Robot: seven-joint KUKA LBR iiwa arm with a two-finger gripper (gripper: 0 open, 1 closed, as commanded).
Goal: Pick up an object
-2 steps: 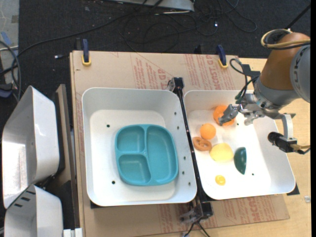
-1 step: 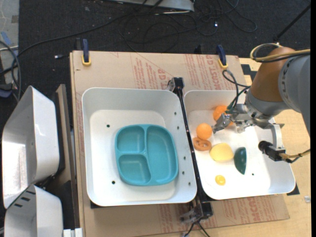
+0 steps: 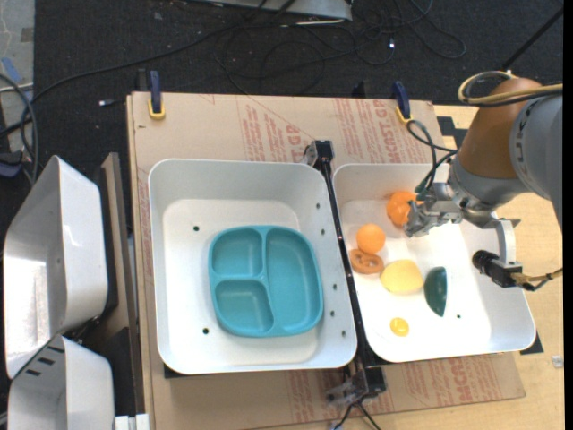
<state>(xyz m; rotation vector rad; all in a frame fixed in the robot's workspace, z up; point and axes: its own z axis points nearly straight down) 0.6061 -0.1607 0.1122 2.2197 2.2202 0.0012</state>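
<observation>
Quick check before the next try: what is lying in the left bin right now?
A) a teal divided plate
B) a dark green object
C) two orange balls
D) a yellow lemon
A: the teal divided plate lies alone in the left bin, while the fruit-like pieces and the dark green object lie in the right bin.

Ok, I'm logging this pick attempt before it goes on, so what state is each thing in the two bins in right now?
Teal three-compartment plastic plate: flat in the left white bin.
Upper orange ball: in the right white bin, beside the gripper.
Lower orange ball: resting loose.
Orange-brown ring: lying flat.
Yellow lemon-shaped piece: on its side.
Dark green piece: lying loose.
Small yellow round piece: apart from the rest.
</observation>
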